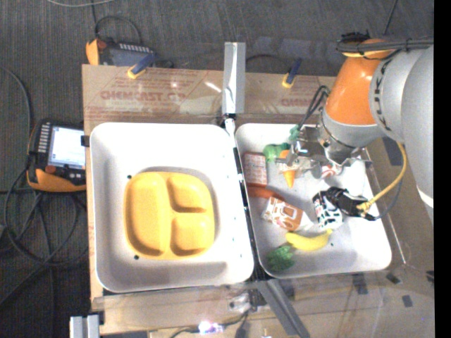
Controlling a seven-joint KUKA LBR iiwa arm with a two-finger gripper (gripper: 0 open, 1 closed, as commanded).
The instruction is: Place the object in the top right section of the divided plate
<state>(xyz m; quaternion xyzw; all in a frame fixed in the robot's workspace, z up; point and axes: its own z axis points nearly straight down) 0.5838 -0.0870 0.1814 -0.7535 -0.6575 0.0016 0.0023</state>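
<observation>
In the camera view, the end effector (310, 157) is low in the right bin (377, 255), among a carrot (290, 176), banana (309, 241) and packet (284, 214). I cannot tell its opening or which object it wants. The divided plate (169, 213) lies far to its left, holding nothing, so the task seems hardly begun.
</observation>
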